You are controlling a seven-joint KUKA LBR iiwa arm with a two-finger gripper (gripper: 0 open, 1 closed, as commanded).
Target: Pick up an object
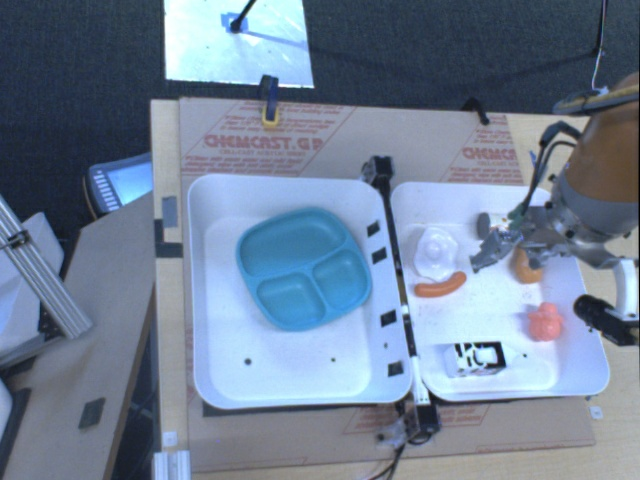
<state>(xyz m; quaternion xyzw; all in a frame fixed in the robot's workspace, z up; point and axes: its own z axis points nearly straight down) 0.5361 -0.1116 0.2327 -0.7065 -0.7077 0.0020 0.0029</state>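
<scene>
My gripper [484, 242] hangs over the right bin [580, 373], in its upper middle part. Its two grey fingers stand apart with nothing between them. Just left of it lies a clear whitish plastic piece [435, 250], and below that an orange sausage-shaped toy [441, 286]. A small orange object [527, 267] sits right behind the fingers, partly covered by the wrist. A pink toy [545, 322] lies toward the bin's right side. A black-and-white packet [478, 357] lies near the front wall.
The left bin [215, 368] bears a blue divided plate [303, 266]. A black-clipped divider [392, 268] runs between the bins. The grey and orange arm [605, 168] comes in from the right above the bin's far right corner.
</scene>
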